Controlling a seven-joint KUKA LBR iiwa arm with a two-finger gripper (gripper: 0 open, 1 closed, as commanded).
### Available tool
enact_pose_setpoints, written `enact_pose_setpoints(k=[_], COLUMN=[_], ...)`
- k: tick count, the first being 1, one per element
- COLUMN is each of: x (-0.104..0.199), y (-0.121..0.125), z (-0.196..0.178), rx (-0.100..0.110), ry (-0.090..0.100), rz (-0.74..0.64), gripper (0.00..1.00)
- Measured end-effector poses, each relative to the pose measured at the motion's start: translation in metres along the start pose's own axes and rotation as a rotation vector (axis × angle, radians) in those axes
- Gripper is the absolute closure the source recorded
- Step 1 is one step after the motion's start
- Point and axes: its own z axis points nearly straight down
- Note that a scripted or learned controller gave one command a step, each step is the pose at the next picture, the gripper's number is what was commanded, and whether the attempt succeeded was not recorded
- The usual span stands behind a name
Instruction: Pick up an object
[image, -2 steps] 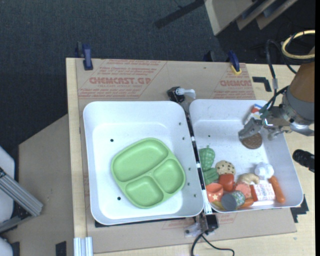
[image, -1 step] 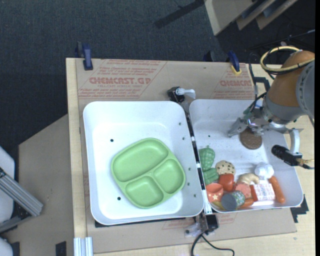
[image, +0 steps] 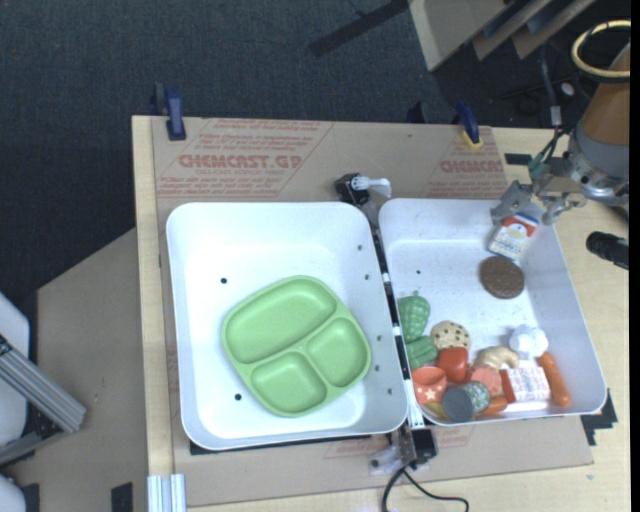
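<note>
My arm enters from the upper right. My gripper hangs over the far right corner of the right bin, fingers closed on a small carton: boxy, white with red and blue print, tilted, its top pinched between the fingers. It appears lifted off the bin floor, though I cannot tell the clearance.

Just below the carton lies a brown disc, flat and round, matte like a cookie or patty, lying flat on the floor.

Near edge of the right bin holds a heap of toy food, glossy plastic, pieces touching: a ribbed green piece, a pale chip cookie, a red cup, a dark grey round lump, a white knobbly piece, a red-and-white packet, an orange stick.

Left bin: a green tray, smooth, rounded corners, three compartments, lying at a slant on the floor.

Both bins are shallow, white, smooth. They sit side by side on a brown board with red print.
</note>
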Motion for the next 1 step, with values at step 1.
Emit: enact_pose_setpoints(k=[1], x=[0.0299], y=[-0.0166], z=[0.0737], rx=[0.018], ry=[0.008], rz=[-0.001], gripper=[0.00])
